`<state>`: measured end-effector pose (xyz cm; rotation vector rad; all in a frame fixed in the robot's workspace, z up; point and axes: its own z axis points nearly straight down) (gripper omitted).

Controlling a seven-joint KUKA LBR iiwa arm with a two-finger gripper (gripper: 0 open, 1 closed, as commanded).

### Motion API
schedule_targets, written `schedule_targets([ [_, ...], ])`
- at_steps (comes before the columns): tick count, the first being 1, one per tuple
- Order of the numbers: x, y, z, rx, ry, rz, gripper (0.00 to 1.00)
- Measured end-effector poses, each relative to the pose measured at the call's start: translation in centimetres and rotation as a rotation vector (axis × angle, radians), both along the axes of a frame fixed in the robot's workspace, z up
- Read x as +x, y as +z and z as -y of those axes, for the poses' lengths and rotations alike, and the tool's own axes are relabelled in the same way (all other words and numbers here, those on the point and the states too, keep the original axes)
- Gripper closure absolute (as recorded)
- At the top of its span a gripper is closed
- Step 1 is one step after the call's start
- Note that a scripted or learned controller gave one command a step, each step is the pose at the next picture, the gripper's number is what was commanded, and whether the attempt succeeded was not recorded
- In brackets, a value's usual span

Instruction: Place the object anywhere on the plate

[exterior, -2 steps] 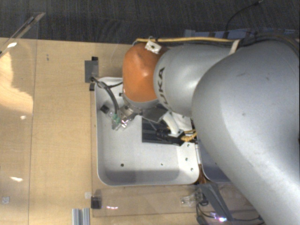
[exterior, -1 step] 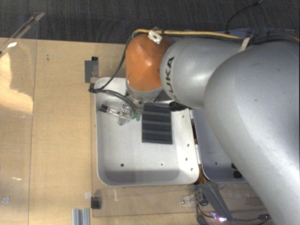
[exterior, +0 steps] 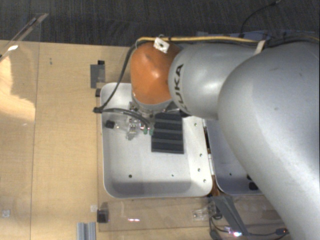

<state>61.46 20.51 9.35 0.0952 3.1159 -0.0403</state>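
The big grey arm (exterior: 260,114) is lying nearest the camera, covering the right half of the frame and hiding most of the right bin (exterior: 230,176). It is reaching in from the right and bending down over the left bin (exterior: 150,184), with its orange band (exterior: 150,76) turned toward the upper centre of the frame. The wrist is pointing almost straight down, probably because the program is lowering the tool from above into the bin.

The gripper (exterior: 135,126) is hanging under the orange band, near the upper left part of the left bin, with cables around it. I cannot tell how it is set or whether it is carrying anything.

A dark ribbed block (exterior: 167,134) is lying in the bin just beside the gripper. I cannot tell where a plate or the object is. The pale bench (exterior: 55,149) is carrying both bins.
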Motion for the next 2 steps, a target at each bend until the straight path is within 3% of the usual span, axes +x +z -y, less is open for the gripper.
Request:
schedule_targets([
  [1, 3.2, 12.7, -2.8, 0.028, 0.279, -0.015, 1.00],
  [2, 5.5, 16.5, -3.1, 0.035, -0.182, -0.011, 1.00],
])
